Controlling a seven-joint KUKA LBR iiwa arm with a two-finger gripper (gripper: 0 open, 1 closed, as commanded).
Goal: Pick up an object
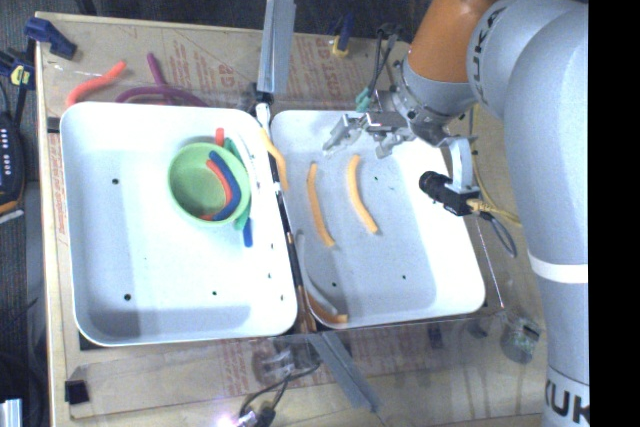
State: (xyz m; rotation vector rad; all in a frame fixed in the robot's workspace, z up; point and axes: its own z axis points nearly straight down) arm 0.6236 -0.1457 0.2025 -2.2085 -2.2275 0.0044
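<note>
In the right bin (440, 275) lie two long orange strips side by side: one (320, 207) on the left and one (362, 195) on the right. A third orange piece (328, 311) rests against the bin's near left corner. My gripper (361, 139) hangs over the far part of the right bin, just above the upper ends of the two strips. It is open, with one fingertip (335, 141) on the left and the other (388, 145) on the right, and nothing between them.
The left bin (130, 265) holds a green bowl (192, 183) with red, blue and green strips in it. An orange strip (275, 161) lies over the divide between the bins. Tools and cables lie on the bench behind the bins. The arm fills the right side.
</note>
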